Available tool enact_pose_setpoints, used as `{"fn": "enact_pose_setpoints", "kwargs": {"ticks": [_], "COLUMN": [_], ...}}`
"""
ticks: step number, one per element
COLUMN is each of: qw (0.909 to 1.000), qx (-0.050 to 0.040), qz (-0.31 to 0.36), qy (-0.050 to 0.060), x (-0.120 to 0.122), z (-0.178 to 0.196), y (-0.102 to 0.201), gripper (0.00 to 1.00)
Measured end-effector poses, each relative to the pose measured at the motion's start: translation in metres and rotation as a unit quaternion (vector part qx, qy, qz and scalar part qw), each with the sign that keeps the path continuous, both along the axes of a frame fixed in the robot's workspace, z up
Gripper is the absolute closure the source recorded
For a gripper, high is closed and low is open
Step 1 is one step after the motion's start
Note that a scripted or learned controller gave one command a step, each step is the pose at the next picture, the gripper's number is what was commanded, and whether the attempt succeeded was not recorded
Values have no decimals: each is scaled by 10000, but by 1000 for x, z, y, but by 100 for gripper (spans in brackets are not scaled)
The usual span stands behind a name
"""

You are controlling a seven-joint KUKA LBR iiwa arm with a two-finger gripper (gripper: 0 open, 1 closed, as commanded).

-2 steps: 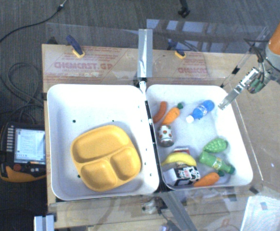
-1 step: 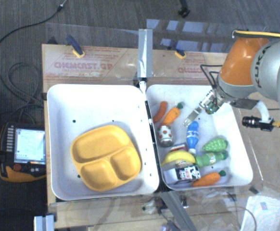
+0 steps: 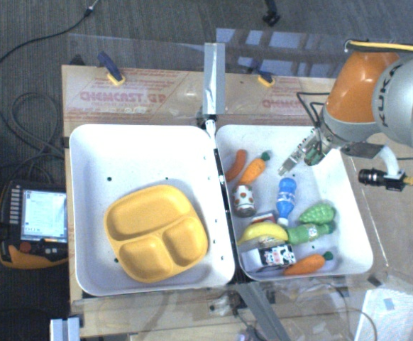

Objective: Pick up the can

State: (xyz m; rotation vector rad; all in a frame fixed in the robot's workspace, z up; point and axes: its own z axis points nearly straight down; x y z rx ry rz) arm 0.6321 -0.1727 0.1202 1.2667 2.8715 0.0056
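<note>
From above, the small cylindrical can [image 3: 245, 199], white with red dots and a metal rim, stands by the right bin's [image 3: 354, 197] left wall, below two smooth plastic carrots [image 3: 252, 170]; a third lies lower down. The gripper [image 3: 296, 158] hovers nearby with fingers slightly parted, holding nothing. A glossy yellow three-compartment tray [image 3: 157, 231] fills the left bin [image 3: 93, 155].

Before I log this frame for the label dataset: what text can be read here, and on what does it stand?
"CHEMCAST", faint red print, repeated on the protective film of the clear sheet behind the bins.
Part of a letter "K" on the arm's orange band.
Can: print too small to read.
Blue bottle, carton: blurred.
Handheld pendant screen: unreadable.
</note>
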Motion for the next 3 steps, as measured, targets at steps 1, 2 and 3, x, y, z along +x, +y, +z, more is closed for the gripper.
{"fn": "enact_pose_setpoints", "kwargs": {"ticks": [1,2,3], "qw": [10000,10000,9992], "qx": [-11,-12,-23], "qz": [5,5,397], "qy": [0,4,13], "x": [31,30,31], "z": [67,66,52], "y": [-28,-28,7], "gripper": [100,0,0]}}
